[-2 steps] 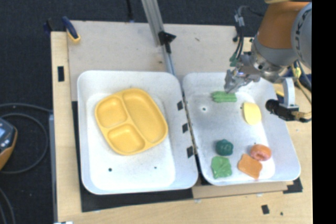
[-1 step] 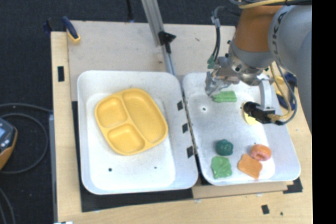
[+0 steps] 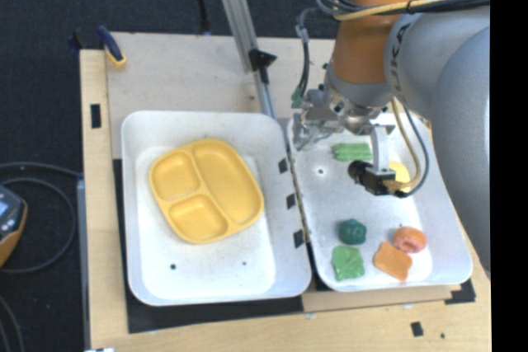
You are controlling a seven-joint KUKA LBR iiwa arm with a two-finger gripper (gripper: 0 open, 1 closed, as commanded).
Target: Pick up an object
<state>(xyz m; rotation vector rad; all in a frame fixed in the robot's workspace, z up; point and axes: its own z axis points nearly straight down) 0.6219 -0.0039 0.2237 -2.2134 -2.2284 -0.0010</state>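
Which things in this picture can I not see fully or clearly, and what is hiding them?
Camera view:
- Yellow thing in the right bin: mostly hidden by the robot, so its shape is unclear.
- Far right corner of the right bin: covered by the arm.
- Orange-edged device: cut off by the left edge.

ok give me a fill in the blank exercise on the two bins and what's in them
1. The yellow tray lies in the bin on the view's ___.
2. That tray is divided into ___ compartments.
3. The orange block lies in the other bin, on the view's ___.
4. The band above the arm's wrist is coloured ___.
Missing words: left; three; right; orange.
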